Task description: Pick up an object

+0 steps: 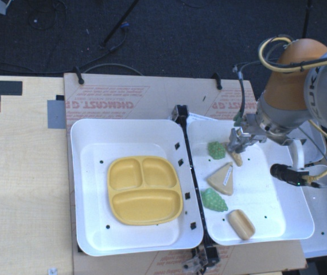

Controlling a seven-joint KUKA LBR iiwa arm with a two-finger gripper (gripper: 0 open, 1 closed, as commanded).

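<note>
Nearest the camera in the right bin (pixel 301 225) there's a tan bread roll (pixel 241 223), then a green leafy piece (pixel 214 200), then a cheese wedge (pixel 222 179). Further back, another green lump (pixel 216 149) sits just beside the gripper (pixel 235 148) (can't tell whether the claw is apart or together, too small). The left bin (pixel 86 153) holds a yellow divided plate (pixel 144 189).

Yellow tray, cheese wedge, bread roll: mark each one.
yellow tray (pixel 144 189), camera view, ridge between its compartments.
cheese wedge (pixel 222 180), camera view, middle of its top face.
bread roll (pixel 241 224), camera view, middle of its crust.
</note>
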